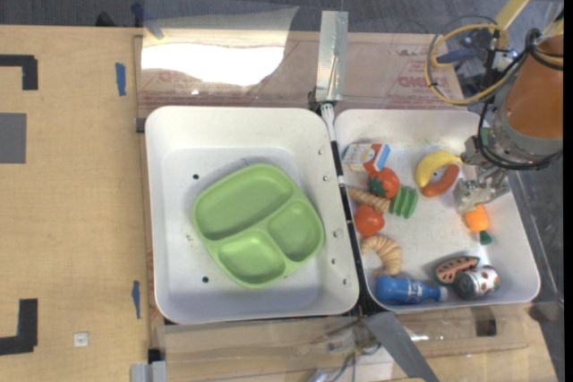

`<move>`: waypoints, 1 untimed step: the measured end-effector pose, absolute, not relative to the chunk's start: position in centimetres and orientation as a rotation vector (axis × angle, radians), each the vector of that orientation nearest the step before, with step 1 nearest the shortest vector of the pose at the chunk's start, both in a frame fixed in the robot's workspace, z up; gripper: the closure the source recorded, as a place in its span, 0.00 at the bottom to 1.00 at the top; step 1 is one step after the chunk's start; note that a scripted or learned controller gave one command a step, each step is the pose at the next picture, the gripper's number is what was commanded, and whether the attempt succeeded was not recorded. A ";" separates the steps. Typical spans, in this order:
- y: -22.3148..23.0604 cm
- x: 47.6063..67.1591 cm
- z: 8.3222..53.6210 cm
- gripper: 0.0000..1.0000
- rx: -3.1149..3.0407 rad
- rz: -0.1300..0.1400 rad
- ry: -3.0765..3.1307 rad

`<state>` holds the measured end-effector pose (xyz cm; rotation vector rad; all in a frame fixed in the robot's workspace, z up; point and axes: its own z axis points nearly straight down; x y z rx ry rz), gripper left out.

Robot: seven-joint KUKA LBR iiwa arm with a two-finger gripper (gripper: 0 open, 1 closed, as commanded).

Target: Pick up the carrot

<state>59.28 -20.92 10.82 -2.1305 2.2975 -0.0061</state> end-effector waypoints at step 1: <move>-19.0 59.5 10.6 0.00 -2.141 0.028 2.269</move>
